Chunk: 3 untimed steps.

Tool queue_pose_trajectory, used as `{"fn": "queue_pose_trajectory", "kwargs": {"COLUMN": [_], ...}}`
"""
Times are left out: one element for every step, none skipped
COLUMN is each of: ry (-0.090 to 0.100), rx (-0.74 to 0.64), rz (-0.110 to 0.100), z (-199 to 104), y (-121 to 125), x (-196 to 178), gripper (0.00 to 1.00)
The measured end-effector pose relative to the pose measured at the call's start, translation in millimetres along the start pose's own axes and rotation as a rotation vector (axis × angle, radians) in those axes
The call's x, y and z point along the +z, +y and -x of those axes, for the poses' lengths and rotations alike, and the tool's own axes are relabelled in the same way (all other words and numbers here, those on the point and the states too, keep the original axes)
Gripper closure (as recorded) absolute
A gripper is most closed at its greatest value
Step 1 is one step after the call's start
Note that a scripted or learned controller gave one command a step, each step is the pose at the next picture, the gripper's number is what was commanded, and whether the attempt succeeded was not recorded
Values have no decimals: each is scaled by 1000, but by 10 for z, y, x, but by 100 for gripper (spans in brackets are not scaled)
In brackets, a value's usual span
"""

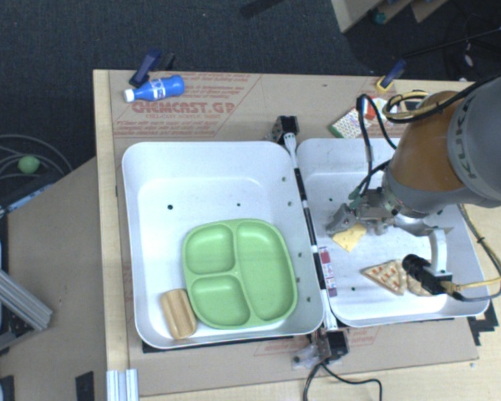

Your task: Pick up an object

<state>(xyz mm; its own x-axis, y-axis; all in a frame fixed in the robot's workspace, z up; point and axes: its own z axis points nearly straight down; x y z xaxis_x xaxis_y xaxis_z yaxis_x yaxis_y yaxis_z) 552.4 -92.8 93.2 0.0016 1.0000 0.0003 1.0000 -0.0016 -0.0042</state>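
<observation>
In the right bin (317, 170), a yellow cheese-like wedge (348, 240) lies near the left wall. A tan, triangular toast-like slice (386, 276) lies closer to the front edge. My gripper (356, 216) hangs low over the bin, right above the yellow wedge and touching or nearly touching its top edge. The arm's grey body and orange band (426, 161) cover the right and back parts of this bin. Nothing shows between the gripper's tips.
The left bin (163, 170) holds a green divided plate (238, 271) and a tan bread-like block (178, 312) at its front left. On the bench behind lie a blue and white bottle (154, 88) and a patterned card (347, 124).
</observation>
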Motion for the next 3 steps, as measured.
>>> {"fn": "queue_pose_trajectory", "kwargs": {"ry": [1, -1, 1], "rx": [0, -1, -2], "rz": [2, 6, 2], "z": [104, 435, 174], "y": [-152, 461, 137], "x": [91, 80, 88], "gripper": [0, 0, 0]}}
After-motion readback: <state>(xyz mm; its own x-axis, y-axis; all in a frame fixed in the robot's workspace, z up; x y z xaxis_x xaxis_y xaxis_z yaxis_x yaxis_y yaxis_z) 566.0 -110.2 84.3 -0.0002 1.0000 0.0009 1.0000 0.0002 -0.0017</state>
